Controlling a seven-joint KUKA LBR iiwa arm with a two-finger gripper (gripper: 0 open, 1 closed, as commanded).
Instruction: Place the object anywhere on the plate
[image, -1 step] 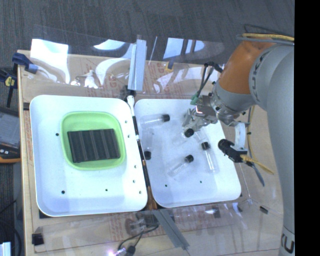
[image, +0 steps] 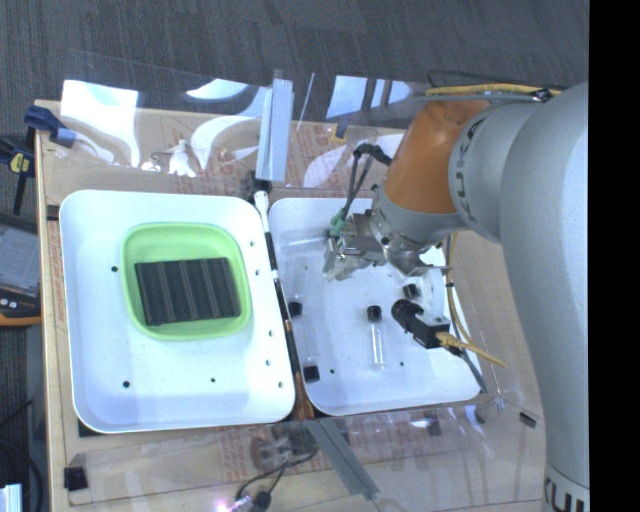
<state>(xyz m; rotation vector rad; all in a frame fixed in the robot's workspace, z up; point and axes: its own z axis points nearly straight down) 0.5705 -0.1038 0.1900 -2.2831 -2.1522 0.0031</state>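
Note:
A light green plate lies in the left bin, and a dark grey ribbed slab rests flat in its middle. In the right bin lies a small clear tube with a black cap, its cap pointing to the far side. My gripper hangs over the far left part of the right bin, up and to the left of the tube and apart from it. Nothing shows between the gripper's tips.
Two small black bits sit near the right bin's left wall. The raised rims between the two bins separate the tube from the plate. The arm's bulk covers the right bin's far right corner.

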